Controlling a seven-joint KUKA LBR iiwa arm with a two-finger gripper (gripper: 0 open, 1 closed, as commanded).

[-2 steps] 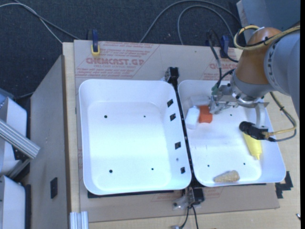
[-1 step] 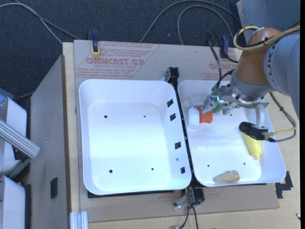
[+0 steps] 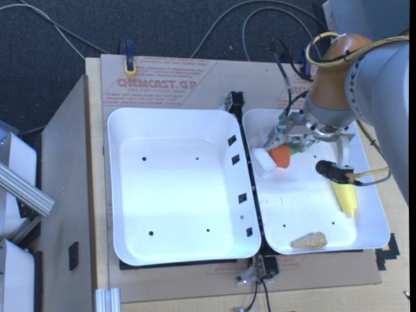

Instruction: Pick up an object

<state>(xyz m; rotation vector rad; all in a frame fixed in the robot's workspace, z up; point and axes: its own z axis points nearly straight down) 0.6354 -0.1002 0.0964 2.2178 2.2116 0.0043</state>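
My gripper (image 3: 286,139) reaches down into the far left part of the right bin (image 3: 370,229). Just below it lies a small orange thing (image 3: 281,156), touching or nearly touching the gripper's tip. A white lump (image 3: 263,163) rests against the orange thing on its left, near the bin's left wall. A small green bit (image 3: 296,147) shows beside the gripper. A yellow elongated thing (image 3: 346,198) lies at the right side of the bin. A tan, crumbly-looking piece (image 3: 308,240) sits near the front edge.
The left bin (image 3: 116,174) stands beside the right one, with a black divider (image 3: 244,174) between them. Both rest on a cardboard sheet (image 3: 162,77). Cables (image 3: 260,18) trail behind the bins.
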